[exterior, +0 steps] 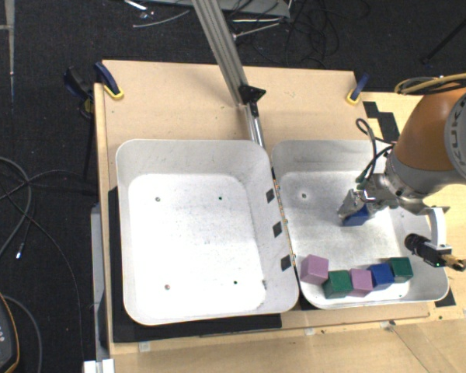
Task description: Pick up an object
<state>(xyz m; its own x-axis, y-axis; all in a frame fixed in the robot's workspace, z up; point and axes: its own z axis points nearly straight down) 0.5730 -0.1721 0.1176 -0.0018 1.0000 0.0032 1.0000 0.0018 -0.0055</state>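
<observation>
My gripper (355, 210) hangs over the middle of the right bin (314, 169), reaching in from the right. A small blue block (359, 217) sits between its grey fingers (348, 207), and the gripper is shut on it. Along the bin's front wall lies a row of blocks: a purple one (314, 268), a green one (339, 284), a second purple one (362, 280), a blue one (382, 274) and another green one (401, 268).
The left bin (140, 169) lies beside the right one, their rims meeting at the middle. A slanted metal pole (221, 41) comes down from the back to the bins' far junction. The arm's orange band (431, 127) hangs over the bench's right side.
</observation>
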